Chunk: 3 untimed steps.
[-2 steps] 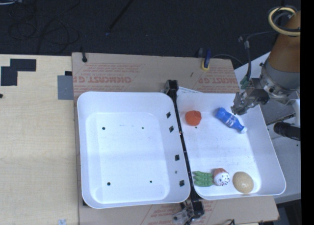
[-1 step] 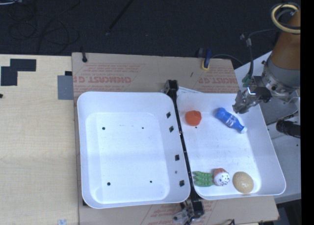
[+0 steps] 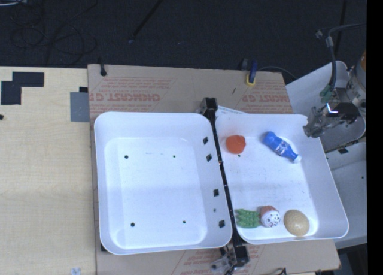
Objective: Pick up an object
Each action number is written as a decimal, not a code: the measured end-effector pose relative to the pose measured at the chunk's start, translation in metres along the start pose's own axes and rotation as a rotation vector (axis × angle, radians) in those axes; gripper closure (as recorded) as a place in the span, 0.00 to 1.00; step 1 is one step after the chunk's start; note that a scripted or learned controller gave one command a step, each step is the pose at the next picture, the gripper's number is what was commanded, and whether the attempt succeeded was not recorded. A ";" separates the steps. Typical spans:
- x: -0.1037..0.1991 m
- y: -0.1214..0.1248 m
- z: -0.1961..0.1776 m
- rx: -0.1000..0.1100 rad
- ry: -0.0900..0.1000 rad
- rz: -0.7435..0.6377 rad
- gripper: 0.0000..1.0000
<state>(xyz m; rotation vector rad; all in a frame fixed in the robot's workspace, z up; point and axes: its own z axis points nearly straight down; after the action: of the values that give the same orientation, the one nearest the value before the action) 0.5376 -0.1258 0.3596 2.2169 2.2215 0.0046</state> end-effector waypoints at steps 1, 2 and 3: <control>-0.017 -0.034 0.114 0.018 0.003 0.005 1.00; -0.017 -0.032 0.098 0.010 0.002 0.005 1.00; -0.018 -0.032 0.089 0.012 0.002 0.006 1.00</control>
<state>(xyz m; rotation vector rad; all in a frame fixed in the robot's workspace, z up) 0.5064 -0.1439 0.2709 2.2305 2.2223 -0.0060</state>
